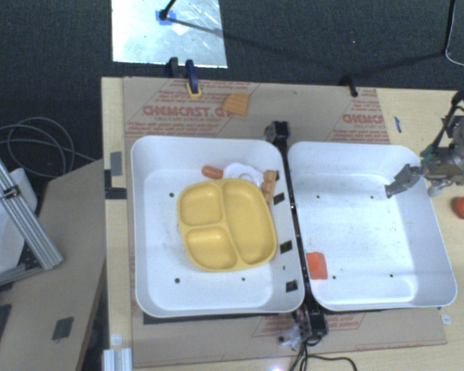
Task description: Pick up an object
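The worktop [116, 114] is pale wood, covered largely by a brown printed cardboard sheet [325, 118]. On the cardboard two shallow white bins sit side by side, touching: the left bin [151, 284] and the right bin [429, 280]. A small tan block [237, 103] lies on the cardboard behind the left bin.

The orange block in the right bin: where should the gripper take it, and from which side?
Likely from straight above, closing across its narrower width. The orange block lies flat near the front-left corner of the right bin, close to the left wall, so one finger has little room there; turning the fingers to close along the wall's direction may be safer. The gripper is near the bin's far right edge.
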You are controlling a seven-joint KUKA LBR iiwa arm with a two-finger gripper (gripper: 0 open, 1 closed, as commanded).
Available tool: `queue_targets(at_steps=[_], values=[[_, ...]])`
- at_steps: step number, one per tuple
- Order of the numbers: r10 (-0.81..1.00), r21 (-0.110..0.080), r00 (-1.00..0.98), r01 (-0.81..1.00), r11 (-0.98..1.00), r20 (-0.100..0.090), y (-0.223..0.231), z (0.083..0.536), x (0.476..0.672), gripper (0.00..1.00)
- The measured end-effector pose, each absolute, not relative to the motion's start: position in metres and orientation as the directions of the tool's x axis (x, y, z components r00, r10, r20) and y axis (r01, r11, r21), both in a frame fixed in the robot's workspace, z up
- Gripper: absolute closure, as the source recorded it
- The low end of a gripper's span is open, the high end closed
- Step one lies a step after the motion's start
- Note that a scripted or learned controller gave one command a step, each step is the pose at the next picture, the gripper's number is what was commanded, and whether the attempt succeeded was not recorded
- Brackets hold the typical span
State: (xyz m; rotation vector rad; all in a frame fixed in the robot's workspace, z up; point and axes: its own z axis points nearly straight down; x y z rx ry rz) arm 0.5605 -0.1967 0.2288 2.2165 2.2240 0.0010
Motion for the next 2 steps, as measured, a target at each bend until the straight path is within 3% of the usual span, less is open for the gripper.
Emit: queue_targets(at_steps=[1, 2], values=[[1.000, 0.005, -0.007, 1.000, 0.007, -0.002, -0.197, 0.240, 0.561, 1.00], [1.000, 0.000, -0.009, 1.000, 0.009, 0.002, -0.143, 0.239, 0.547, 1.00]])
